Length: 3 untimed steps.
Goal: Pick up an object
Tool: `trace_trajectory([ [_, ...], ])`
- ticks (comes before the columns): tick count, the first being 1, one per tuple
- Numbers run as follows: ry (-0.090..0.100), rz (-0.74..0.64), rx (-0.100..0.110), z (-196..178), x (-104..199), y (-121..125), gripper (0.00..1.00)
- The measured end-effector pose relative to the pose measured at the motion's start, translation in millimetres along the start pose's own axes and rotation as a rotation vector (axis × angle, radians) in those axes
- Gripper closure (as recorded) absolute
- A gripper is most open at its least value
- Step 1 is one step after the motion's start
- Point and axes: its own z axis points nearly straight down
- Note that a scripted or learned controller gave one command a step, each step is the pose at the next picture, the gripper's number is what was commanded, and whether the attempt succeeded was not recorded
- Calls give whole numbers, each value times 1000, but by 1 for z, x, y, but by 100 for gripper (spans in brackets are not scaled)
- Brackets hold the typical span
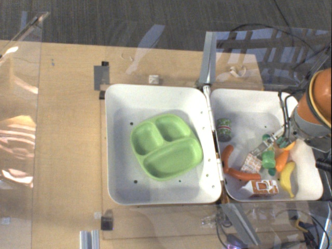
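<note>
The right bin [244, 105] holds a small dark green can [224, 129], a red sausage-shaped piece [243, 174], an orange curved piece [227, 156], a silvery packet [252, 163], a green toy piece [268, 160], an orange carrot-like piece [281, 160], a yellow banana [287, 179] and a small orange-and-white carton [263, 187]. My gripper [269, 142] reaches in from the right, low over the green piece and the packet. Nothing is visibly lifted.
The left bin [116, 154] bears a light green divided plate [165, 146] near its middle. A metal divider [207, 61] runs between the bins at the back. Cables [270, 35] lie behind the right bin. The arm's orange band [321, 97] hangs over the right bin's right wall.
</note>
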Motion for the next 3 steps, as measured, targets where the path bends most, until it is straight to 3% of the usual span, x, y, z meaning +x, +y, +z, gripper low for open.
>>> trace_trajectory([
  [1,-11,-1,-10,-13,-3,4,100],
  [2,12,231,14,-102,-2,98,100],
  [3,13,277,15,-131,19,118,100],
])
